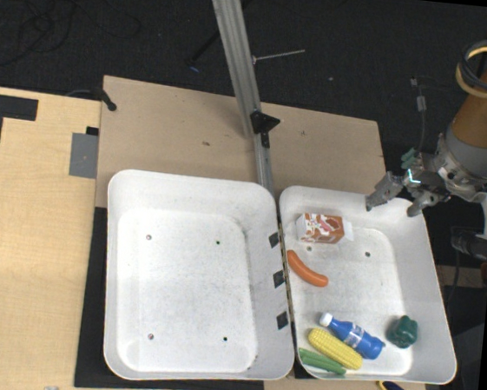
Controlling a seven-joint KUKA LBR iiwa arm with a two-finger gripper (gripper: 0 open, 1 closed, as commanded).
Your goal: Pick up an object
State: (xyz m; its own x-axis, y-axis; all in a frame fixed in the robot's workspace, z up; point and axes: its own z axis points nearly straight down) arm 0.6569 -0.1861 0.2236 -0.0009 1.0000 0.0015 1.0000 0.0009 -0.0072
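Hovering gripper [398, 195], fingers spread and grasping nothing, above far rim of right bin [425, 250] | target: orange sausage [306, 270] at bin's left side, below snack packet [321, 228] | I descend centred, closing across its narrow width.

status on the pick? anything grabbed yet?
Done: nothing yet. The pincer sits open and holds nothing, above the right bin's far rim. In hand: only the approach. Left: choose, descend, grasp and lift. All the objects lie in that bin: snack packet, sausage, blue bottle, corn cob, a green item beside it and dark green piece.
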